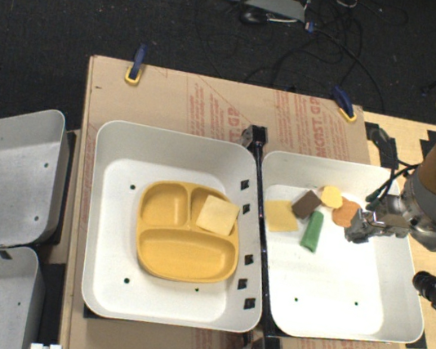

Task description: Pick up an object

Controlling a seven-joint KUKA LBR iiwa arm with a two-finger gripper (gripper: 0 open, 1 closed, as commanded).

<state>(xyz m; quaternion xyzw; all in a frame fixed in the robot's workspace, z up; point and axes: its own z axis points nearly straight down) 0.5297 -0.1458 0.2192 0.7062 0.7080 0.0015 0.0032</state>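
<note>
— What's sitting in the two bins?

— The left bin (111, 218) has a yellow divided plate (187, 243) lying flat in it, and a pale yellow square block (217, 215) rests in the plate's upper right compartment. The right bin (329, 304) holds a cluster near its upper left: a flat yellow slab (280, 216) just beside the divider between the bins, a small brown block (307, 203) touching its upper right corner, a green stick (312, 230) below that, a round yellow piece (331, 197) above, and an orange round piece (345, 212) beside it. Both bins sit on a cardboard sheet (180, 105) over the surface.

— Which way does the green stick lie?

— Its long axis runs nearly up and down in the camera view, leaning a little, with the top end close under the brown block and the lower end pointing towards the bare middle of the bin floor.

— And your pincer?

— My pincer (360, 227) is low over the right bin, just right of the orange round piece and near the green stick. I cannot tell from here how far open it is, nor whether it touches anything; the dark tip blurs against the orange piece. Nothing shows clearly between the fingers.
</note>
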